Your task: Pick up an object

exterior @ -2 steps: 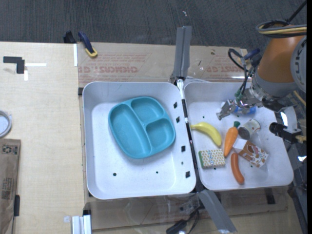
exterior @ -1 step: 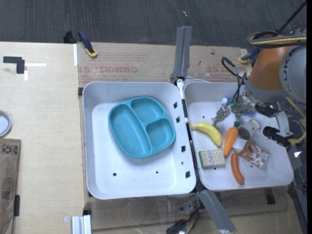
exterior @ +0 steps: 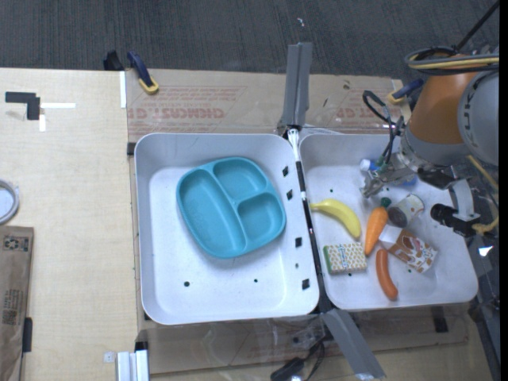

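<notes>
Hovering jaws [exterior: 379, 187] sit just above a carrot [exterior: 375, 230], seemingly empty.

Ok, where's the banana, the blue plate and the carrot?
banana [exterior: 338, 215]: camera view, on the middle of its curved yellow body.
blue plate [exterior: 208, 213]: camera view, on the floor of its long left compartment.
carrot [exterior: 375, 230]: camera view, on the middle of its orange body.

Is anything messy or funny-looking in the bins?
Not really. The blue divided plate sits askew in the left bin. The banana, carrot and sausage lie jumbled in the right bin, but nothing looks spilled or broken.
</notes>
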Controlling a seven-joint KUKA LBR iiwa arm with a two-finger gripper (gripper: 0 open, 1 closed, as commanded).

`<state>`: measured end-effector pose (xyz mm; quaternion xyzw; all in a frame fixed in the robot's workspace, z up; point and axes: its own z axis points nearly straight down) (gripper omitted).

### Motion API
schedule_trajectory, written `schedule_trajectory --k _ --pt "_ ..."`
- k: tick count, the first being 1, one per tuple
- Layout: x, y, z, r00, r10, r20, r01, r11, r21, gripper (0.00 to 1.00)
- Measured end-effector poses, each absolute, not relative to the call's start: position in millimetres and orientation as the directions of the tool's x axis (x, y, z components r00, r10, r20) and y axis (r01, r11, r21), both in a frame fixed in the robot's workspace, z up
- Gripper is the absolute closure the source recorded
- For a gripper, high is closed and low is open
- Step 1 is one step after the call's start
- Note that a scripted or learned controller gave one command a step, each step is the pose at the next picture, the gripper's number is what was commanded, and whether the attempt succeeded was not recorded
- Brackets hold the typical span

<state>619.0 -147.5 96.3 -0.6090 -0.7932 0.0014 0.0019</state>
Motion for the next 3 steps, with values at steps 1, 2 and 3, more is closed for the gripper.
schedule_trajectory --k 1,2,3 --pt "619.0 -147.5 96.2 -0.258 0.966 0.001 0.966 0.258 -0.005 0.0" --pt "619.0 -148.8 103.2 -0.255 0.967 0.002 0.967 0.255 -0.007 1.0" --pt "618.9 -148.7 103.1 -0.255 0.967 0.002 0.967 0.255 -0.007 0.0"
